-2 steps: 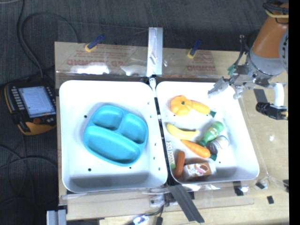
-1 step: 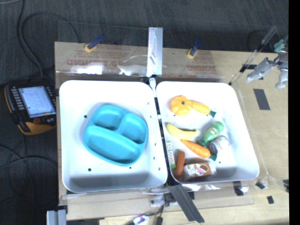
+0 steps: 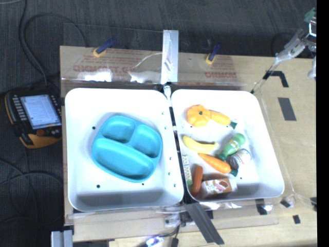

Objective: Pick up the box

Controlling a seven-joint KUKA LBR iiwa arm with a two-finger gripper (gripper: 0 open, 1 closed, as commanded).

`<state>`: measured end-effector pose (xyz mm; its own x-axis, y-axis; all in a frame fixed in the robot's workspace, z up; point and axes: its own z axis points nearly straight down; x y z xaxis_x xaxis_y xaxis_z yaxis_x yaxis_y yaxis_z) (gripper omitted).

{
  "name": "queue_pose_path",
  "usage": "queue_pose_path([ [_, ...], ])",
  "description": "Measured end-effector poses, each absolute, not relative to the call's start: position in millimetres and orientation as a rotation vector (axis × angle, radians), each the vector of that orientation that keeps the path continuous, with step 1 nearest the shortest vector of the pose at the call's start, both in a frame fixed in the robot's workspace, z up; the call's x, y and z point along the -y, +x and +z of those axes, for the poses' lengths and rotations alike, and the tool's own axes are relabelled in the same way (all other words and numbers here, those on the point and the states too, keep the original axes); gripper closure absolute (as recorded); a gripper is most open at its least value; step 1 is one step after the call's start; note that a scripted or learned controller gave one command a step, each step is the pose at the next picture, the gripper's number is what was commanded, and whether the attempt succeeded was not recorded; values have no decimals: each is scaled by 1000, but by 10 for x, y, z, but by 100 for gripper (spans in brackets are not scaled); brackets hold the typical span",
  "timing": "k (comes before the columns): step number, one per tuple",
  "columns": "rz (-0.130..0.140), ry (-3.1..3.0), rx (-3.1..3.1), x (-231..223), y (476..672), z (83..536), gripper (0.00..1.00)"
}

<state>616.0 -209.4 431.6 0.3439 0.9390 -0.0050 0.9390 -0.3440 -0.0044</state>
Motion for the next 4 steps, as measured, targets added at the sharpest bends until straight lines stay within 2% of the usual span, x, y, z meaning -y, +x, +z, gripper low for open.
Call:
queue_pose_path([
  [1, 11, -2763, 1492, 2121, 4943, 4322, 0],
  [2, 22, -2762, 1493, 2124, 4959, 4396, 100],
  [4, 44, -2759, 1494, 2134, 4992, 4540, 100],
])
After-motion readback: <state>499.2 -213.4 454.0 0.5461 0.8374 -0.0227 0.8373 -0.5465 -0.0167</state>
